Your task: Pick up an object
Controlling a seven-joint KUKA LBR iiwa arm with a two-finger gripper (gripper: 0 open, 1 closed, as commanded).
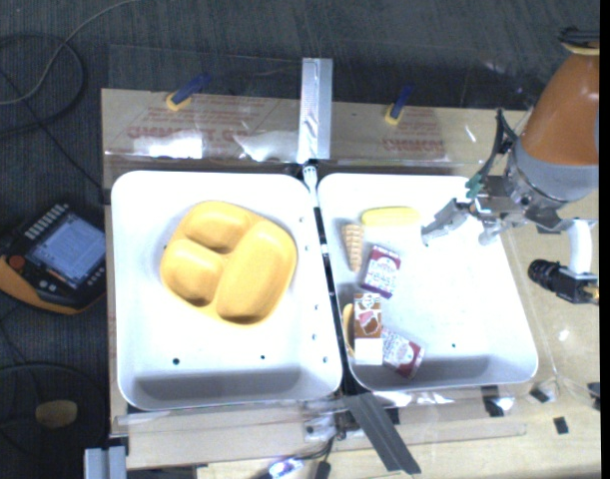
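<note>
My gripper point(456, 230) hangs over the upper right part of the right bin point(484, 317), open, with nothing between its fingers. Just left of it lies a pale yellow block point(389, 216), apart from the left fingertip. Below that block are a tan waffle-patterned piece point(353, 242) and a maroon packet point(381, 270). Further toward the front lie a brown and red packet point(367, 317) and a red and white packet point(402, 353). A large yellow bun-shaped thing point(228, 259) fills the middle of the left bin point(145, 357).
The small items crowd the right bin's left side along the divider point(324, 267). A handheld controller point(55, 257) lies on the floor left of the bench. Yellow clamps point(188, 91) sit at the bench's back.
</note>
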